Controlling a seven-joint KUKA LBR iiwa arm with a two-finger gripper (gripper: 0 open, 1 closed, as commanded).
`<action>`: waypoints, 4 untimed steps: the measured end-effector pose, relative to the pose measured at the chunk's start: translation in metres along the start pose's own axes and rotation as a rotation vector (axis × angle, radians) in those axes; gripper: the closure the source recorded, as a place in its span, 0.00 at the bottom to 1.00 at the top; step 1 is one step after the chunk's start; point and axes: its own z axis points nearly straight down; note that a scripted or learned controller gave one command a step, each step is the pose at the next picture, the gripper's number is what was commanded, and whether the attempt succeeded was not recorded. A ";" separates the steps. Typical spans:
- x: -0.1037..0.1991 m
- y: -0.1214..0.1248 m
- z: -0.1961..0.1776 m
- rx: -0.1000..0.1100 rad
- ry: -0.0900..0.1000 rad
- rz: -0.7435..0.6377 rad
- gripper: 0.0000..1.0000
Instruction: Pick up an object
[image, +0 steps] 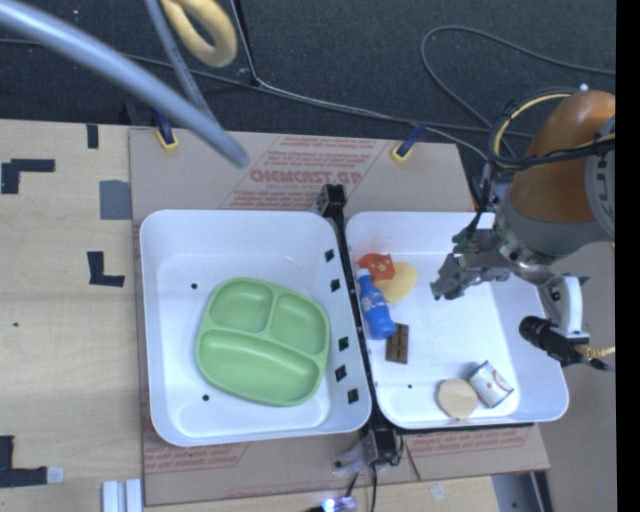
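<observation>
The right bin (520, 405) holds a blue bottle (376, 309), a red piece (376, 264), a yellow piece (400, 283), a brown chocolate bar (398, 344), a tan round cookie (457, 399) and a small silver can (490, 383). My gripper (447, 285) hangs over the upper middle of that bin, a little right of the yellow piece and apart from it. Nothing shows between its dark fingers. The arm's grey wrist and orange band (565, 150) reach in from the right.
The left bin (160, 300) holds a green divided plate (264, 340). A black divider (345, 300) runs between the bins. Cables lie behind the bins, and a grey pole (130, 80) crosses the top left. A black fitting (550, 338) sticks out over the right bin's edge.
</observation>
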 end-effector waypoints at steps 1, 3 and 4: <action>0.050 0.025 -0.006 -0.002 0.001 -0.002 1.00; 0.157 0.063 0.000 -0.002 0.001 -0.001 1.00; 0.202 0.083 -0.002 -0.002 0.001 0.000 1.00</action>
